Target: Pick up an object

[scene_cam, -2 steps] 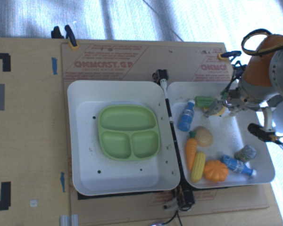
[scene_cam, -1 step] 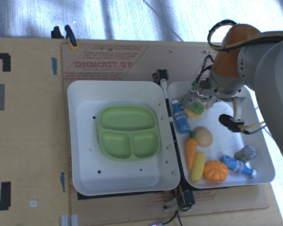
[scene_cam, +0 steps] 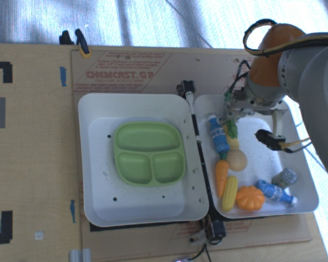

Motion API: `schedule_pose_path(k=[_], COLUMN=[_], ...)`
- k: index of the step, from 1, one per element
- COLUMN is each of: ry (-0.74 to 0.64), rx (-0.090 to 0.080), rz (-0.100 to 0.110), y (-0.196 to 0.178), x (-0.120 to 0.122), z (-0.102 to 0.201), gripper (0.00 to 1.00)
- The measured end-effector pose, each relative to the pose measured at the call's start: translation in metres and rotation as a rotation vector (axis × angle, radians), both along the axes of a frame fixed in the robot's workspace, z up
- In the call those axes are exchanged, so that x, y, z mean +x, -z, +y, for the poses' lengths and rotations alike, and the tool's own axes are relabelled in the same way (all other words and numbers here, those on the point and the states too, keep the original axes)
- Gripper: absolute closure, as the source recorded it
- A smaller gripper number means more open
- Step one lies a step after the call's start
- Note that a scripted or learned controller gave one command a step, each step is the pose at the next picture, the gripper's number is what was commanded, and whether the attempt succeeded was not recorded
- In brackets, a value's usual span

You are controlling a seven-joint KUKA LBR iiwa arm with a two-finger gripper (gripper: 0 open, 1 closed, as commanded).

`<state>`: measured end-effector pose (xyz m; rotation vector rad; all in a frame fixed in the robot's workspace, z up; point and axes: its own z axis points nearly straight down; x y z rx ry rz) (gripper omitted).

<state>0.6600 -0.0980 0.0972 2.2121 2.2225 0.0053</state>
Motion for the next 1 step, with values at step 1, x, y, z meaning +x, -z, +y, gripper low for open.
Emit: schedule_pose_path(k=[1], ry=[0.003], rx=[0.003], rz=[0.007], y=[-0.0881], x=[-0.0757], z=[0.0457], gripper=[1.0])
